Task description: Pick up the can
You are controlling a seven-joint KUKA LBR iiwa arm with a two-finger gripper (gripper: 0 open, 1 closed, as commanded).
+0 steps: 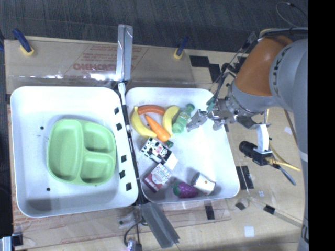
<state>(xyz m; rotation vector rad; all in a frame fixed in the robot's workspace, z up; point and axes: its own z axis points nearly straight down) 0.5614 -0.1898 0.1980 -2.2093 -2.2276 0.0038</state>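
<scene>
We count two white bins [220, 95] | right bin: two yellow bananas [137, 124], one dark red can [157, 177] near its front edge | gripper [199, 120] beside green bottle [181, 119], finger state: cannot tell.

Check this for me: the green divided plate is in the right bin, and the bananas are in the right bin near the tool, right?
Not quite. The camera view shows the green divided plate in the left bin, not the right one. The rest holds: the bananas are in the right bin, near the tool.
</scene>
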